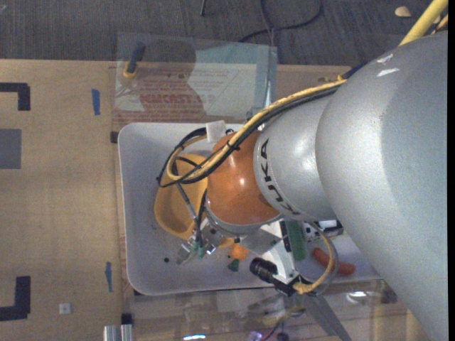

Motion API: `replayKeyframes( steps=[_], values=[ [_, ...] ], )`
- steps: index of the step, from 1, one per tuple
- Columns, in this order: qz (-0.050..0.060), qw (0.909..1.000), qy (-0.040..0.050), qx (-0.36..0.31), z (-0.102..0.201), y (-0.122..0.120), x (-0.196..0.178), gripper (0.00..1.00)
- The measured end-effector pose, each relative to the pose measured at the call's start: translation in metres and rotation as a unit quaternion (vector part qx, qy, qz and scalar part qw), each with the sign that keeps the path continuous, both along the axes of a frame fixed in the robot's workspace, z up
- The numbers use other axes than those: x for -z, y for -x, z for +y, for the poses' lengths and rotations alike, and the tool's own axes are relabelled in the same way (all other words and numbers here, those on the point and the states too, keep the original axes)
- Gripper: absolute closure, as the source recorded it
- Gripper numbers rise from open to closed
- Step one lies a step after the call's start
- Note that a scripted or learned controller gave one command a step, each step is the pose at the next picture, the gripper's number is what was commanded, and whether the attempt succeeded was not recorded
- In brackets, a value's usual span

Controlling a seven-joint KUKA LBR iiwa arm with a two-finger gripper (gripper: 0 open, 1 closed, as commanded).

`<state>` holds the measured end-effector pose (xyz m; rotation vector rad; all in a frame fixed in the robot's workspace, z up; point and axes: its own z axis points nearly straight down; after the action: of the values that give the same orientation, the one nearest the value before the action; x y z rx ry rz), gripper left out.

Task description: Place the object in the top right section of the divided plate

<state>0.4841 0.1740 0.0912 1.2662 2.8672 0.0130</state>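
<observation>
Grey arm [370, 155] shows partial black letters "UKA".

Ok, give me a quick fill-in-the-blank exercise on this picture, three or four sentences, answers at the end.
1. The arm has a shiny band above its wrist coloured ____.
2. The plate partly hidden under the arm is coloured ____.
3. The plate lies inside a shallow bin coloured ____.
4. The arm reaches into the picture from the ____ side.

Missing words: orange; yellow; white; right
</observation>
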Motion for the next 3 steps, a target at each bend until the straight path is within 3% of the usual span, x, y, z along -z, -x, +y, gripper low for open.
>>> replayKeyframes(
  steps=[1,2,3],
  values=[
    [-0.001,1.0,-0.0007,0.001,0.0,-0.001,0.0,0.0],
    [0.006,0.9955,0.0034,-0.095,0.007,-0.024,0.001,0.0],
    [0.004,0.9634,0.0031,-0.268,0.044,0.003,-0.124,0.0]
  ],
)
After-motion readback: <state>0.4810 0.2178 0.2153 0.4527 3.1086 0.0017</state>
